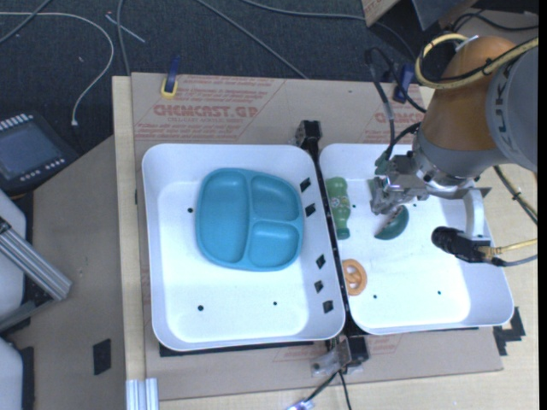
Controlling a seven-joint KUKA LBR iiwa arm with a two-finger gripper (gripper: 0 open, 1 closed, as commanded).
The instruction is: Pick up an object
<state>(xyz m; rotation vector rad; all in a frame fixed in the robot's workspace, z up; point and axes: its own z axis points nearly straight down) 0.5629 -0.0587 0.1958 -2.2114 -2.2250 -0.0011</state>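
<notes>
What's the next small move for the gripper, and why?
Probably a short descent straight onto the dark teal object. The gripper hangs right above it in the right bin, and nothing visibly sits between its fingers yet. The green bottle and orange pretzel-shaped piece lie farther off by the divider, so the teal object looks like the nearest target.

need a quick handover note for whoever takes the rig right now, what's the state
Hand: low in the right bin, over a small teal object; whether it grips it cannot be told from this view.
Things: in the right bin, a green bottle-like item by the left wall, an orange ring-shaped piece below it, and the teal object near the middle. A blue divided plate lies in the left bin.
Done: arm is down at the teal object.
Left: confirm a grip, then lift it.
</notes>
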